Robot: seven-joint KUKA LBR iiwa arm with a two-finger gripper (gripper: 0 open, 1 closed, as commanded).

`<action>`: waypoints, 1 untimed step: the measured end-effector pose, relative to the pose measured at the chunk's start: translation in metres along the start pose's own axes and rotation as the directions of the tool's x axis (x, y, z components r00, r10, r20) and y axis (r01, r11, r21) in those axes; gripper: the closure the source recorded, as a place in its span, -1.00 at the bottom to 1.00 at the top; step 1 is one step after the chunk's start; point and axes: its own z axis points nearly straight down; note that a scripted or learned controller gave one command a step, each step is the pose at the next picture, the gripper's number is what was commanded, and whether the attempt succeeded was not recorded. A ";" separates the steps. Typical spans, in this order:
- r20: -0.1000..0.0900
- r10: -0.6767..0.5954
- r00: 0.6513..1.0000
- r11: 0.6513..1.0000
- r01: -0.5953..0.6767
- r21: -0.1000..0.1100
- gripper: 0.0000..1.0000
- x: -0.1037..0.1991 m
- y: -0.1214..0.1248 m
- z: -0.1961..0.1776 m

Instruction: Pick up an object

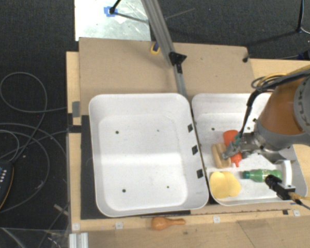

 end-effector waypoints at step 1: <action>0.002 -0.005 1.000 1.000 0.005 0.002 1.00 0.009 -0.003 -0.055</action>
